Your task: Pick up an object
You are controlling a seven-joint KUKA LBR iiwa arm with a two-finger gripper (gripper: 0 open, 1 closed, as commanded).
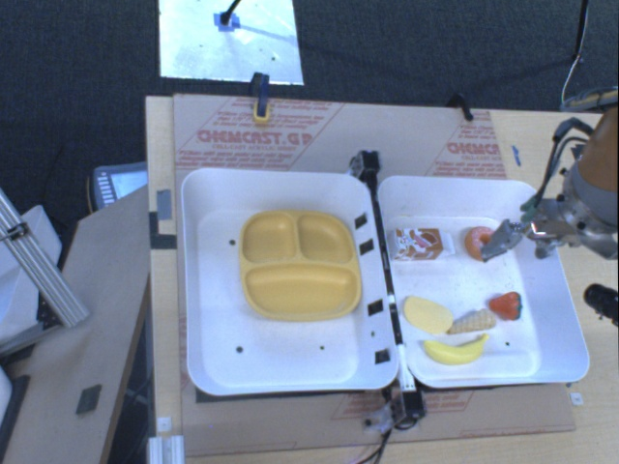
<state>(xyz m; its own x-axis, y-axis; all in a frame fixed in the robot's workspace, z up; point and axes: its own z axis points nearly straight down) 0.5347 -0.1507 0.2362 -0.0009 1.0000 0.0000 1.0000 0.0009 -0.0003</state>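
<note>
Just left of the end effector [515, 236] lies a donut [476, 241].

You look down from one fixed camera above the bench [319, 119], at a slant. Both white bins [208, 356] fit in frame. The arm [592, 187] enters from your right.

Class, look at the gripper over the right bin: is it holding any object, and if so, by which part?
Nothing is held. The gripper hangs just beside the orange donut in the right bin, with no object between its fingers.
</note>
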